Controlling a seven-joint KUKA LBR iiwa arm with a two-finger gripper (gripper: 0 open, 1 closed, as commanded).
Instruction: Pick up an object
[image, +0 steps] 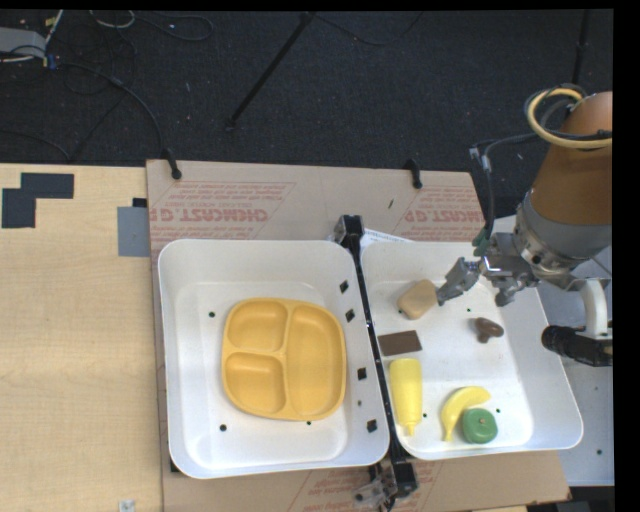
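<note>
The arm (570, 190) leans in over the right bin (560, 425), its gripper (487, 281) spread open and empty above the bin floor. A tan block (417, 298) lies just beside one finger (460, 280) — not touching — while the small brown thing (488, 328) nearby is too blurred to name.

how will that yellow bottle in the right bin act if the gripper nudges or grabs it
The yellow bottle lies on its side, so a sideways nudge would probably roll it. Its smooth rounded body may slip between narrow fingers. It rests near the bin's left wall, beside a brown card, which could limit the gripper's access.
</note>
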